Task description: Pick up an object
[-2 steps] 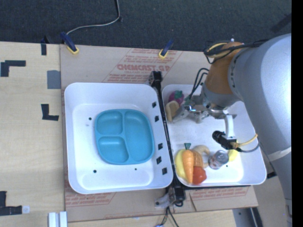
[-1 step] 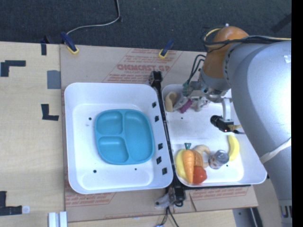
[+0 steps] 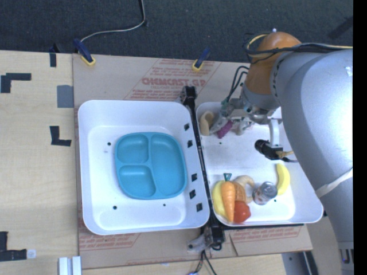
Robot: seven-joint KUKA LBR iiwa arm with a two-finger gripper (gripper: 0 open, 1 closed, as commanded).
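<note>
My gripper [image 3: 230, 121] hangs over the back left part of the right bin [image 3: 298, 213], reaching in from the right. A small purple object [image 3: 223, 129] shows right at its tip, partly covered by it. A beige object [image 3: 207, 121] lies just left of that, against the bin's left wall. At the front of the bin a carrot [image 3: 229, 197] lies across a yellow fruit [image 3: 218, 195], with a red pepper [image 3: 241, 212], a silver can [image 3: 265, 192] and a banana [image 3: 282, 177] close by.
The left bin [image 3: 94, 211] holds a blue divided plate [image 3: 151, 165]. Black clips [image 3: 190, 96] join the bins along the wall between them. The arm's big grey body [image 3: 321, 96] overhangs the right bin's right side.
</note>
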